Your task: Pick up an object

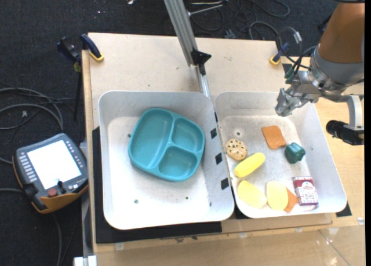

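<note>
The right bin (324, 143) holds a round cookie (235, 149), a yellow banana-like piece (249, 165), an orange slab (273, 137), a small green object (295, 153), two yellow chip-like pieces (253, 193) (277, 196) and a red-and-white packet (305, 192). My gripper (284, 107) hangs above the bin's far right part, just beyond the orange slab, with nothing seen between its fingers. The arm reaches in from the upper right.
A blue divided plate (167, 144) lies in the left bin (116, 201). A slanted metal pole (181, 18) comes down to the divider between the bins. Yellow clamps (93, 50) (277, 58) sit at the bench's far corners. A teach pendant (49, 169) lies off the bench at left.
</note>
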Robot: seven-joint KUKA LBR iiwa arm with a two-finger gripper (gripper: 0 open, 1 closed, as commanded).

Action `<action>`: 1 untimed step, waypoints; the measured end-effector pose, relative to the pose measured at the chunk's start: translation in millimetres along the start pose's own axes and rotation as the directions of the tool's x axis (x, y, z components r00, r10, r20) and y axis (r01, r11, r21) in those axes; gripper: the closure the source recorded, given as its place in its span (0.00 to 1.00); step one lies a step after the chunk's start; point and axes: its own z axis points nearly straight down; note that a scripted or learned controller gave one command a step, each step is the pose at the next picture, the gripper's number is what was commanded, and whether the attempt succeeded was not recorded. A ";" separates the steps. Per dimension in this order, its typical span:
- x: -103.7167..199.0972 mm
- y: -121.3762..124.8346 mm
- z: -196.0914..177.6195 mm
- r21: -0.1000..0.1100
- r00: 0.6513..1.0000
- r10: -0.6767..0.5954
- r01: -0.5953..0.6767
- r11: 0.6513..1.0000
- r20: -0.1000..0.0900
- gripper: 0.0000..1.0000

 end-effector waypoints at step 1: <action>62.4 -12.5 2.8 0.002 1.000 -0.001 0.001 1.000 0.000 1.00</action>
